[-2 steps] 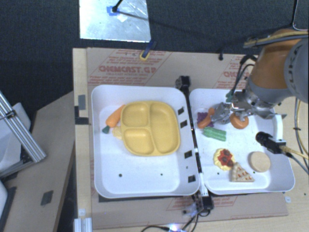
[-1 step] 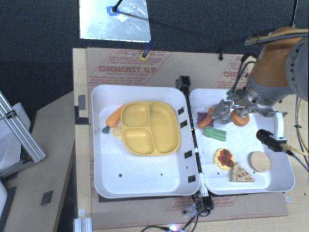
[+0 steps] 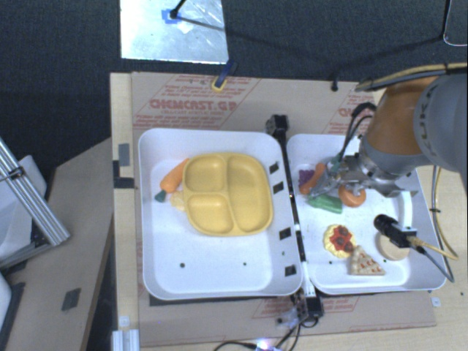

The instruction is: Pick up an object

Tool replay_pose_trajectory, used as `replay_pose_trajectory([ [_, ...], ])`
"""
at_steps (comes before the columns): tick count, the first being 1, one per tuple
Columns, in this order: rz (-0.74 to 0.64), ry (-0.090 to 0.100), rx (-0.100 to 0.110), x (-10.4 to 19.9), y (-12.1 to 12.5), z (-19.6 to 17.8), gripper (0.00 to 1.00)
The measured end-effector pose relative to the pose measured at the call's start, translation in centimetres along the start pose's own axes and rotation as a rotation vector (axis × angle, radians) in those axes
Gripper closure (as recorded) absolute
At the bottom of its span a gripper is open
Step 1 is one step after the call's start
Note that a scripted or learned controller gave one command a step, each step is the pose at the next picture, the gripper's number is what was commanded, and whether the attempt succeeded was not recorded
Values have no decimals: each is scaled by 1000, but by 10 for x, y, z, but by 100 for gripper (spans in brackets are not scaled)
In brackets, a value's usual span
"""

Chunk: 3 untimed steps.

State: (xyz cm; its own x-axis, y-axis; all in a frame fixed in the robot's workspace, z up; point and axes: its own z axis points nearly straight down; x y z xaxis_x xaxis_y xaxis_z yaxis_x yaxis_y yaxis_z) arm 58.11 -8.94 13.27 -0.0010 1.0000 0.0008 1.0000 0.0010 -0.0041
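Grey and orange-banded, the arm (image 3: 409,134) is reaching in from three o'clock, bending down over the right bin (image 3: 420,273). I am reading the gripper (image 3: 329,185) as lowered among the toy food at that bin's ten o'clock corner; whether it is clenched or released I cannot tell. It is hovering at a green piece (image 3: 325,203), beside an orange ring (image 3: 355,197). A pizza toy (image 3: 339,240) and waffle slice (image 3: 365,263) are lying toward six o'clock. The left bin (image 3: 168,269) is bearing a yellow divided plate (image 3: 223,194) and a carrot (image 3: 173,175). Cardboard (image 3: 190,101) is lining the bench.
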Motion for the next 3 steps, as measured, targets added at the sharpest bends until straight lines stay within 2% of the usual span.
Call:
replay_pose_trajectory([
  [1,0,-3,-15,-1,4,32,0],
  [2,1,-5,-18,-2,5,22,100],
  [3,1,-2,-10,-7,-3,-34,100],
])
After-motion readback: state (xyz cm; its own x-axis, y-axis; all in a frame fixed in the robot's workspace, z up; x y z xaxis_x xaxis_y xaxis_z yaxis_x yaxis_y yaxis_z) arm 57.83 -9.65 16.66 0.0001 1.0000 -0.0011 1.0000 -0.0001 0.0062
